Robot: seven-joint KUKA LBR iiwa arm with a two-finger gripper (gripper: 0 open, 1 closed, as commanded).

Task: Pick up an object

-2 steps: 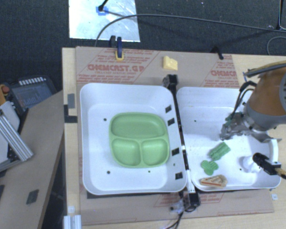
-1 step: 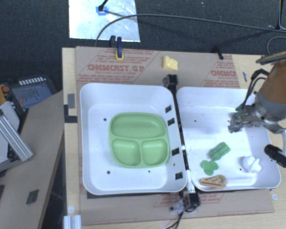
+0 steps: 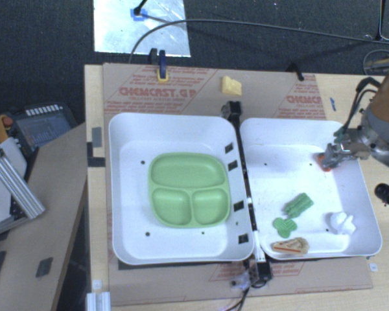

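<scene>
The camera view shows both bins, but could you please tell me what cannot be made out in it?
- Arm: cut off by the right edge.
- Claw: too small and blurred to judge its state; a reddish bit beside it is unidentifiable.
- White object: blends with the right bin, shape unclear.
- Brown item: too small to identify.
</scene>
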